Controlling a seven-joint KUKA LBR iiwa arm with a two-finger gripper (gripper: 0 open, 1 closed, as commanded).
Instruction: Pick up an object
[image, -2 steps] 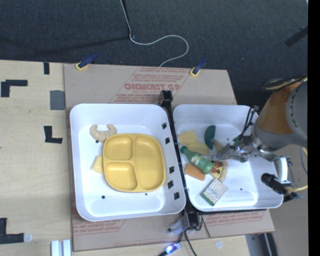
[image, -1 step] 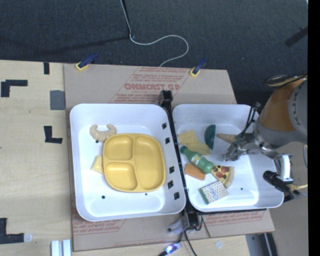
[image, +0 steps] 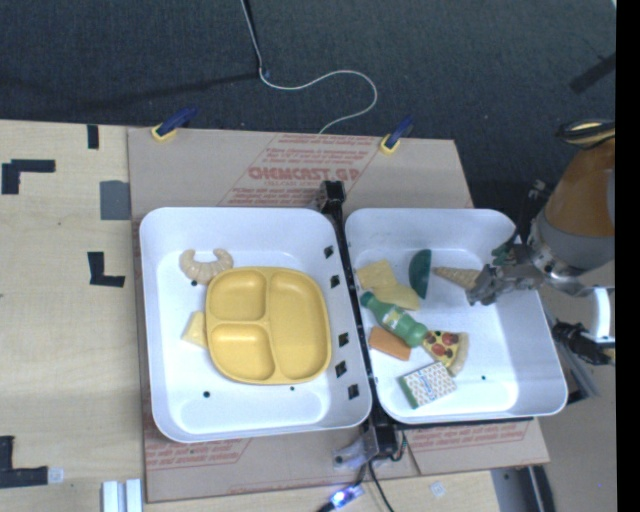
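arm: you see the grey arm with its orange band (image: 585, 190) coming in from the right, over the right edge of the right bin.
gripper: the gripper (image: 488, 285) hangs low over the right part of the right bin (image: 530, 390), just beside the wide end of the cone; you cannot tell if the jaws are apart or together, they are dark and too small.
cone: the ice cream cone (image: 455, 275) lies flat with its tip toward the green lid; nothing shows it between the jaws.
green lid: a dark green round piece (image: 419, 270) stands on its edge, just left of the cone.
other things in right bin: a pale yellow wedge (image: 385, 284), a green bottle (image: 395, 319) lying tilted, an orange piece (image: 389, 344) below it, a pizza slice (image: 445, 347), and a small patterned packet (image: 428, 383) near the front wall.
left bin: the left bin (image: 170, 400) bears a yellow divided plate (image: 268, 325); a curled tan piece (image: 203, 263) lies at the plate's upper left, and a yellow wedge (image: 194, 329) shows from under its left side.
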